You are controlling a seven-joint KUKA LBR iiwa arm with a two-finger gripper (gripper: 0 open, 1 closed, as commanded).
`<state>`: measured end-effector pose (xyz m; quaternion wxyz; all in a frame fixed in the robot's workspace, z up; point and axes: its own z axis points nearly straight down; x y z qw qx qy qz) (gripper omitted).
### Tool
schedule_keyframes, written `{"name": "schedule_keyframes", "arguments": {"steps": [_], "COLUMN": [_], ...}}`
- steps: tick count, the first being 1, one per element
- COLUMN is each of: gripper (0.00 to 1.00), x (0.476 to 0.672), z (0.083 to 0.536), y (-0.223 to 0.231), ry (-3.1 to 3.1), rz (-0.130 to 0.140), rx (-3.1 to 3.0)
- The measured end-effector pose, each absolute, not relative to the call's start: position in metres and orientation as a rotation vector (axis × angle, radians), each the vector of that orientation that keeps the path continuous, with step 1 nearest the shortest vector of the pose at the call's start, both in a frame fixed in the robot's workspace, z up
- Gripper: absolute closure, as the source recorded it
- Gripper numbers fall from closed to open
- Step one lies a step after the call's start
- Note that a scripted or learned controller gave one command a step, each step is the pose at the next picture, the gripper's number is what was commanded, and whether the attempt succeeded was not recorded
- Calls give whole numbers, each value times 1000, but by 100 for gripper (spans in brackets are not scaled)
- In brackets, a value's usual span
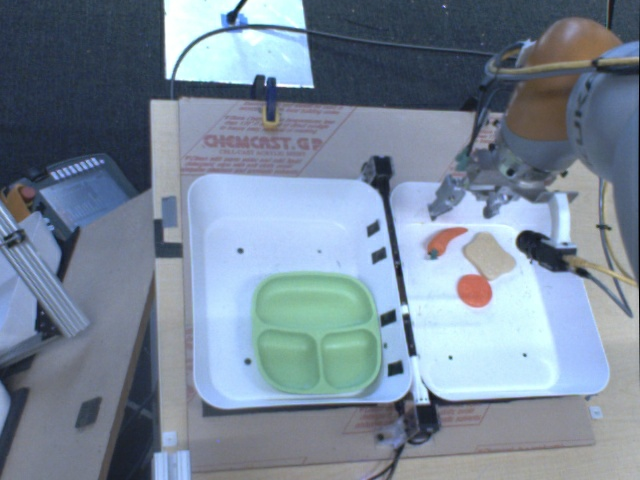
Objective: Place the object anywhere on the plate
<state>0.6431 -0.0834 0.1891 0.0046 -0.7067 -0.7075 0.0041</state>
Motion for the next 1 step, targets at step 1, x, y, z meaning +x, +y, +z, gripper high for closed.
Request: {"name": "schedule_keyframes", "arguments": {"steps": [1], "gripper": [0], "x": [646], "z": [198], "y": [-83], "ry": [-2225], "rz": [-1], "rx": [-2219]}}
